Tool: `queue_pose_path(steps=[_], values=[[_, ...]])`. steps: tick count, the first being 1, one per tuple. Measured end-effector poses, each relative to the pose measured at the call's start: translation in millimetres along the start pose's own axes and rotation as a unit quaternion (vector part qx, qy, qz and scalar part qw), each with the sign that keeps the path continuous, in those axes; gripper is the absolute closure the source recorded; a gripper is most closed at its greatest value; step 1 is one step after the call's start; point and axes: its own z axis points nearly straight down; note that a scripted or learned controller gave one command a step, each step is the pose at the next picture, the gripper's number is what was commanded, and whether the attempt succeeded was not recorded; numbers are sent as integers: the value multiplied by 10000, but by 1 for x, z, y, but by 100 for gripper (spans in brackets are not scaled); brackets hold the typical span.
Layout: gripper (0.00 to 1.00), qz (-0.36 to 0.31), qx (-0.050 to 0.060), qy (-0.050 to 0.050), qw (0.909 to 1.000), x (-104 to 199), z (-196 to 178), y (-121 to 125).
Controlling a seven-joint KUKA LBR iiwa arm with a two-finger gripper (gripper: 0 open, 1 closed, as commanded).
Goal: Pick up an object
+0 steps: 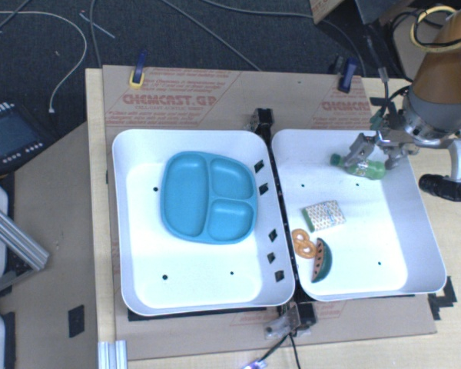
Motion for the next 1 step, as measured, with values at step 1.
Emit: queue_pose_path(steps=[1], values=[[0,-16,-75,-14,10000,0,-9,3]])
